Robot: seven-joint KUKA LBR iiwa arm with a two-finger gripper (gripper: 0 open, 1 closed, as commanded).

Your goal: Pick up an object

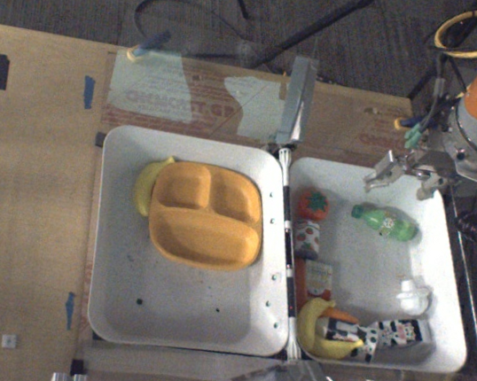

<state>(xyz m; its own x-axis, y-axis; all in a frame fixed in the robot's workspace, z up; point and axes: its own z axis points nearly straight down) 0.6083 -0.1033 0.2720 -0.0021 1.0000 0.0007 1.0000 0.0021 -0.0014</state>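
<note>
The grey two-finger gripper hangs with fingers spread, grasping nothing — above the right white bin, the green plastic bottle at its 6 o'clock.

One fixed camera looks down at a slant on the desk, from fairly far, seeing both white bins and the floor behind.

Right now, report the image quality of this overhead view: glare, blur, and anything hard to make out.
Camera view: soft and slightly blurred overall, so labels on the green plastic bottle are unreadable; even lighting with faint shadows; mild glare on the right white bin's floor, where a clear plastic item nearly vanishes; the orange divided tray reads clearly; the two-finger gripper looks blurry.
</note>
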